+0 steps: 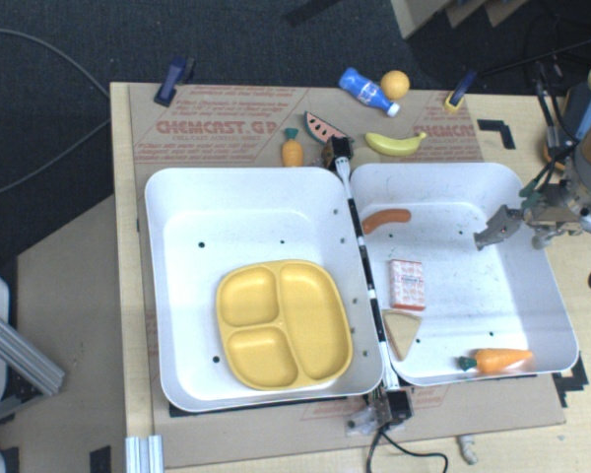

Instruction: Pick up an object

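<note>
1. The left bin (167,264) carried a yellow divided tray (284,321) lying flat near its front; broad and shallow, it looked a poor thing to grip, so the likelier targets lay in the right bin (532,294)
2. Along the divider in the right bin lay a sausage (386,219) toward the back, a small red-and-white packet (407,284) in the middle, and a tan wedge (402,333) just in front of the packet, close to the bin wall
3. A carrot (502,360) lay on its side in the front corner of the right bin, well apart from the others
4. The end effector (512,227) hung over the right bin's back right part, empty; one finger showed pointing left, and whether the fingers were apart or together could not be told
5. To do the step well, I judged the packet or the sausage the better choice: descend straight over it and close across its narrow side
6. The wedge and carrot sat near walls, which could block a finger
7. On the tabletop (128,166) behind the bins lay a small orange toy (293,152), a watermelon slice (321,126), a blue bottle (364,91), an orange (395,84) and a banana (394,144), none in the way
</note>
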Controlling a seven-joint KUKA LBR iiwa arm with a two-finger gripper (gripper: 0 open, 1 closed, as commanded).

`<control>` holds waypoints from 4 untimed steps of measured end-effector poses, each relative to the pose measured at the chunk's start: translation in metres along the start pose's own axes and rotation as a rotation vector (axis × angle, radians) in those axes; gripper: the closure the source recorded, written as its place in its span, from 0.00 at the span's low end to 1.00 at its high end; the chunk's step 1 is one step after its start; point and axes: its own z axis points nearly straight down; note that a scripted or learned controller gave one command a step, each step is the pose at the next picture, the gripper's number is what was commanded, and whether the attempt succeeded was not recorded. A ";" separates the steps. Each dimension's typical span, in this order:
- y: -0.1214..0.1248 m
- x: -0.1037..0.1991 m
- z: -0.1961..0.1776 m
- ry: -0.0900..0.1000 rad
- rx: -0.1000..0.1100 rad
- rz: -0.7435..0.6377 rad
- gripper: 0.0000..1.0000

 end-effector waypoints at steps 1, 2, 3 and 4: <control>-0.023 0.080 0.136 0.002 -0.004 -0.002 0.00; 0.075 0.048 0.067 -0.001 -0.003 0.000 0.00; 0.039 0.072 0.135 0.000 -0.005 0.000 0.00; 0.040 0.073 0.125 0.002 -0.009 0.001 1.00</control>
